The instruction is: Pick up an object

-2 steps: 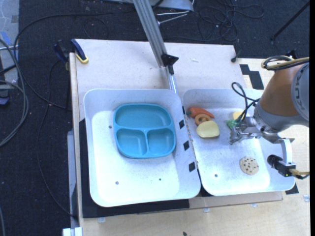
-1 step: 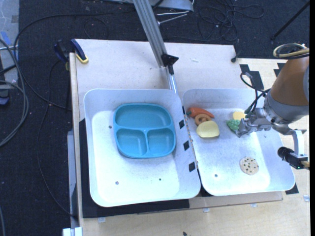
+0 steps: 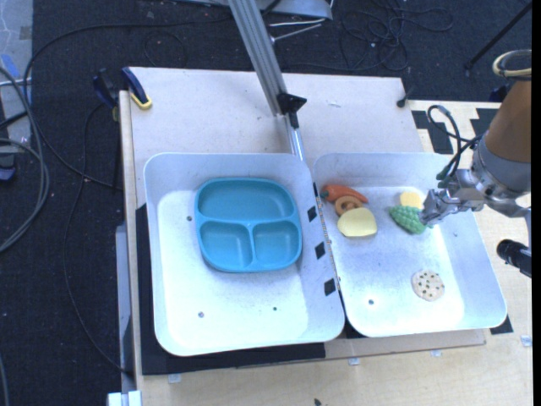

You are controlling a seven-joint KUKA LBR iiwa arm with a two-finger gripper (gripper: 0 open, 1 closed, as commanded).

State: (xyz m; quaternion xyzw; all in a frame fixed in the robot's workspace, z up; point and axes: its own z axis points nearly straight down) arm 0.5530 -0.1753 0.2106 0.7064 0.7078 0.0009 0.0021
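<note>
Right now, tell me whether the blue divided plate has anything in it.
Empty. The blue divided plate in the left bin shows bare blue in all three compartments; the toy foods lie in the right bin.

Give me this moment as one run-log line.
gripper: low in right bin, at green toy | grasp: unconfirmed | also there: yellow piece, cookie | left bin: blue tray

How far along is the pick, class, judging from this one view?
Done: the gripper has reached into the right bin, beside the green toy. In hand: nothing visibly held. Left: grasp and lift an object; the cookie, yellow piece and orange piece lie on the bin floor.
</note>
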